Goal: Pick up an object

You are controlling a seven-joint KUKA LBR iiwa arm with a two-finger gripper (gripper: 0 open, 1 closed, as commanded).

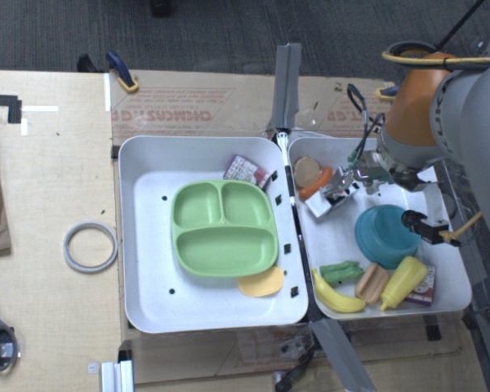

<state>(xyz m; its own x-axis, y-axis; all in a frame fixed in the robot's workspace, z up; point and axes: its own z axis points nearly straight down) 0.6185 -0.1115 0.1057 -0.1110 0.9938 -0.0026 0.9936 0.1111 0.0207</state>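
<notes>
Orange toy piece [316, 184], likeliest pick, up and left of the blue bowl [385, 233], in the right bin [449, 305], touching a tan round item [307, 170] on its far side. Gripper [343, 188] low in that bin, up-left of the blue bowl, just beside the orange piece; cannot tell whether open or closed, dark hardware and cables blurring together; nothing seen held. White flat card [317, 207] just below the gripper, left of the blue bowl. Risks, as judged from here: closing on the card edge instead of the orange piece, since both crowd the same spot; pinching the orange piece off-centre and squirting it against the bin wall; nudging the tan item along with it; coming up empty. Farther out, below the blue bowl: green pod [340, 271], banana [336, 295], hot dog [371, 282], yellow bottle [403, 280], all packed close, poor room for a clean descent. Well left of the blue bowl, in the left bin [135, 243]: green divided plate [224, 227], small printed packet [245, 170], yellow chip [261, 282]. Smooth white plastic bin floors, probably slippery. Pale wooden bench [49, 178] far left of the blue bowl, bearing a tape ring [90, 246]; dark carpet [212, 15] beyond.
</notes>
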